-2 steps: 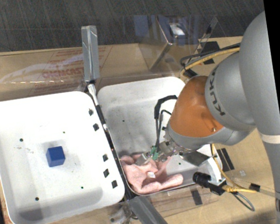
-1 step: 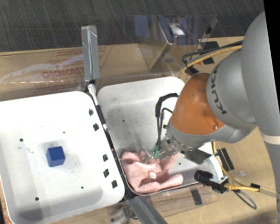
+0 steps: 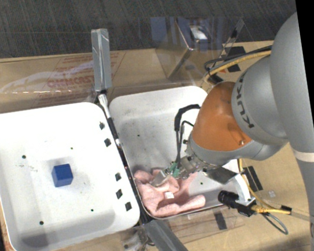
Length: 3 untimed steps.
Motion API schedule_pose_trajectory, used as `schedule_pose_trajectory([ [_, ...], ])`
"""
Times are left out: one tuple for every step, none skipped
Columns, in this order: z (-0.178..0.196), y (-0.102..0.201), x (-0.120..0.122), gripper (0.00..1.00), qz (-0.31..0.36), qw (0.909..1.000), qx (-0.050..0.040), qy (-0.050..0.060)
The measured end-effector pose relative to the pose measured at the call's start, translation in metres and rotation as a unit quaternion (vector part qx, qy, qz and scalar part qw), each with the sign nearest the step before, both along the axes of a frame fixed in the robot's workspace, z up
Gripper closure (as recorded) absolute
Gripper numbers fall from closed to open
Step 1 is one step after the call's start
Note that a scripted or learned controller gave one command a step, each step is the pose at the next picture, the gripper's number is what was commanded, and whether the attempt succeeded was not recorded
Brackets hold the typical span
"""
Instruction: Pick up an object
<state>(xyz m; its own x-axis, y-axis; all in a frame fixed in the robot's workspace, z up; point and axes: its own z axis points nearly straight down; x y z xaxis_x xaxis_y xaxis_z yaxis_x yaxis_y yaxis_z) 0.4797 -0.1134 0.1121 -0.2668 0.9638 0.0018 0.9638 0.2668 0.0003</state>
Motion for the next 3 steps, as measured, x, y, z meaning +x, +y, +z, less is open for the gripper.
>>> schedule_pose_trajectory([
  [0.006,-0.004,-0.003,0.00,-0.062,0.9981,-0.0017,0.000],
  [-0.021,-0.001,0.025,0.00,-0.102,0.9948,-0.0006,0.001],
  [-0.012,-0.001,0.026,1.00,-0.099,0.9950,-0.0002,0.002],
])
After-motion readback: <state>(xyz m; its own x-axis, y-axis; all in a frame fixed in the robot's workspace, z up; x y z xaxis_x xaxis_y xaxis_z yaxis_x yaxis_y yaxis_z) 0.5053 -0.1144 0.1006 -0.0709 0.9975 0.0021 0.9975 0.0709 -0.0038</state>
